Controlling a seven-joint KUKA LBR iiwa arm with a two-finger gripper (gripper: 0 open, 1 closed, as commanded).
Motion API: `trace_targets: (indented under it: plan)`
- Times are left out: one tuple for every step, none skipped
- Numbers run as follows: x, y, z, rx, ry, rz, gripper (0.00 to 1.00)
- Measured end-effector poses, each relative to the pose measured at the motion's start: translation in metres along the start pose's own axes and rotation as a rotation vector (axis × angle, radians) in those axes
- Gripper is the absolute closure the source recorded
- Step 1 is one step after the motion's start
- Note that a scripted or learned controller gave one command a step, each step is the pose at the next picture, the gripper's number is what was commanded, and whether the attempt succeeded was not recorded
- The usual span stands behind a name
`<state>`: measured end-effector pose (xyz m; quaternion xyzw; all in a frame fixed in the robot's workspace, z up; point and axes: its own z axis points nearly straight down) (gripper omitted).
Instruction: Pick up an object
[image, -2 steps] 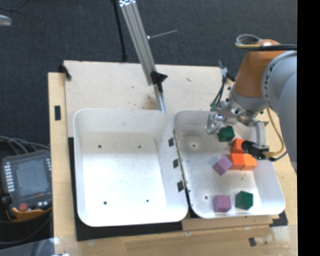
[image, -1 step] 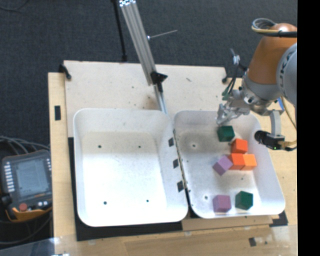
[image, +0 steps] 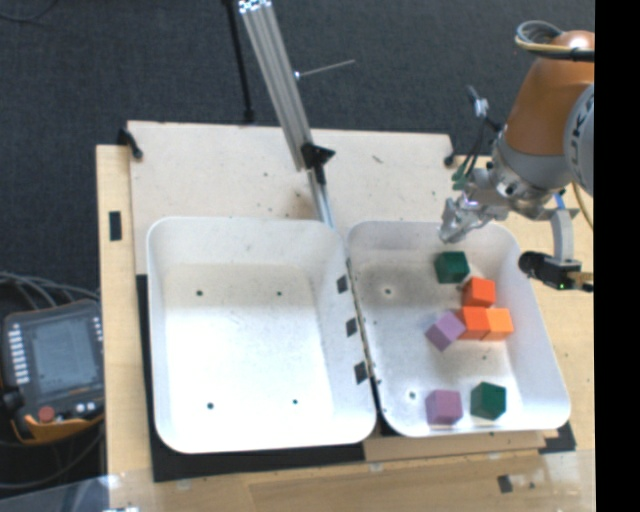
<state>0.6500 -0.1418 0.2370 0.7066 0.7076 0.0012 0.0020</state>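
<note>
The end effector (image: 457, 222) hovered over the right bin's (image: 545, 400) far edge, its grip state impossible to tell; a green cube (image: 452, 267) lay just below it; orange cubes (image: 482, 306) and purple cubes (image: 444, 330) sat farther on.

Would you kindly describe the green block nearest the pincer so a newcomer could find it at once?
Look in the right-hand white bin, toward its far end beside the pincer. The green block sits there, just behind two orange blocks. The other green block lies at the bin's near edge beside a purple one.
</note>
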Motion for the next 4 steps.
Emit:
trace_targets:
  plan:
    - [0.046, -0.008, 0.007, 0.004, 0.001, -0.004, 1.00]
    - [0.101, -0.026, -0.004, 0.004, 0.003, -0.006, 1.00]
    - [0.162, -0.044, -0.007, 0.005, 0.004, -0.007, 1.00]
    - [0.202, -0.057, -0.004, 0.006, 0.003, -0.006, 1.00]
